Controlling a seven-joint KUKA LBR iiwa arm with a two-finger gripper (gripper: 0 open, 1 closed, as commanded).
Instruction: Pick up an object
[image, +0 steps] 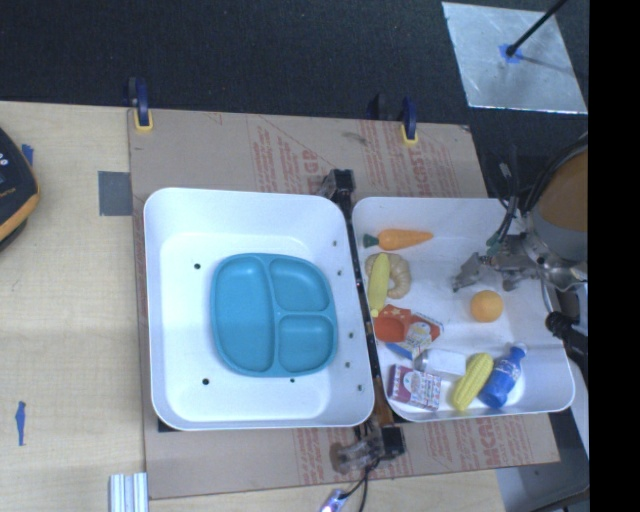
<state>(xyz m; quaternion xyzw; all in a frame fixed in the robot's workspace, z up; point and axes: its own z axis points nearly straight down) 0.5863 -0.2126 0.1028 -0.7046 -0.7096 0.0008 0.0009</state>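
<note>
Orange ball (486, 306) just beside end effector (478, 275), grip state unclear, carrot (404, 239), banana (377, 283), corn (472, 381) nearby.

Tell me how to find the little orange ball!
Look in the right bin, the one crowded with toy food. Near its right side, just below the gripper, sits the ball. It is round and plain orange, unlike the long carrot with its green tip at the top of the bin.
</note>
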